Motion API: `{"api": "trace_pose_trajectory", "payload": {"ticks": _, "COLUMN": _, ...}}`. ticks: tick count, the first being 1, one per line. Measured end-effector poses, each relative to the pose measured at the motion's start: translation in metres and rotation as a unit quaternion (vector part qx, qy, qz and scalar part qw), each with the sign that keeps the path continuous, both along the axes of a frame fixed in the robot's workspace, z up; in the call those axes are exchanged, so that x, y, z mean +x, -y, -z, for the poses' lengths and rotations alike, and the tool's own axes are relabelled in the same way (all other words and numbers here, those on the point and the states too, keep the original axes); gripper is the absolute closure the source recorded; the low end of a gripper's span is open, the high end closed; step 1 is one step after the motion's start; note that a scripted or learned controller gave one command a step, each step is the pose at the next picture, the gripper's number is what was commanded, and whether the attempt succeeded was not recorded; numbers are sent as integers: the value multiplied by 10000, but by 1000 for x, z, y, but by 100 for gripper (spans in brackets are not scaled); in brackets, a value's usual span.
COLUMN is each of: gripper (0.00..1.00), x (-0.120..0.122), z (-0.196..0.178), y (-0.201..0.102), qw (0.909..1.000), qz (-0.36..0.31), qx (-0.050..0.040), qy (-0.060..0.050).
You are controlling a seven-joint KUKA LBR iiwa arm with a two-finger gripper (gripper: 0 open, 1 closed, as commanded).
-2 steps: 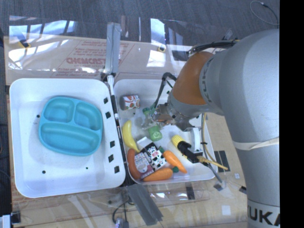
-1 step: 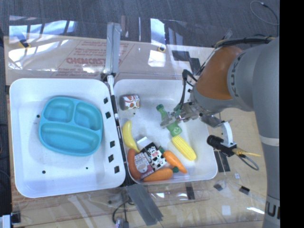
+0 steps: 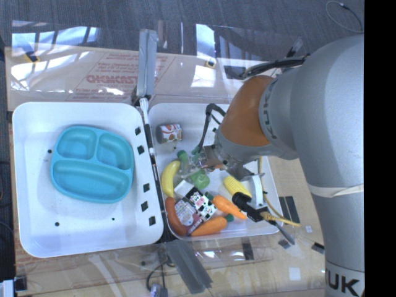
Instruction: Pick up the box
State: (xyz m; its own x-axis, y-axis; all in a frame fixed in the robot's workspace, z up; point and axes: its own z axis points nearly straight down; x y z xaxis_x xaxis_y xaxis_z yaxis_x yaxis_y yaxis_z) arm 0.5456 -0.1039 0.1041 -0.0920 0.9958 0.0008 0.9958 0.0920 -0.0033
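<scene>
Box (image 3: 199, 203): lay in right bin (image 3: 185, 113) among banana (image 3: 169, 177), carrots (image 3: 210, 226) and corn (image 3: 236, 185). My pincer (image 3: 199, 161) hung above it; spread of it I could not tell. Tray (image 3: 93, 163): left bin.

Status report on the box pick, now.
Claw low in right white bin, over the pile. Small black-and-white patterned box lying untouched in front. Yellow banana, orange carrots, green item crowd it.

The left bin (image 3: 25, 166) lay mostly open around the blue tray (image 3: 93, 164). In the right bin (image 3: 185, 113), the arm (image 3: 266, 119) overhung the middle, and banana (image 3: 169, 177), corn (image 3: 237, 186), carrots (image 3: 210, 226) and box (image 3: 201, 205) crowded the near end, leaving room only beside the can (image 3: 169, 132).
</scene>
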Motion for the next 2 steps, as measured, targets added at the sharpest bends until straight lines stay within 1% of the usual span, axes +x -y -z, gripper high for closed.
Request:
{"api": "trace_pose_trajectory", "payload": {"ticks": 1, "gripper": 0, "x": 0, "z": 0, "y": 0, "qw": 10000, "qz": 4, "qx": 0, "qy": 1}}
{"api": "trace_pose_trajectory", "payload": {"ticks": 2, "gripper": 0, "x": 11, "z": 13, "y": 34, "qw": 9998, "qz": 223, "qx": -4, "qy": 5}}
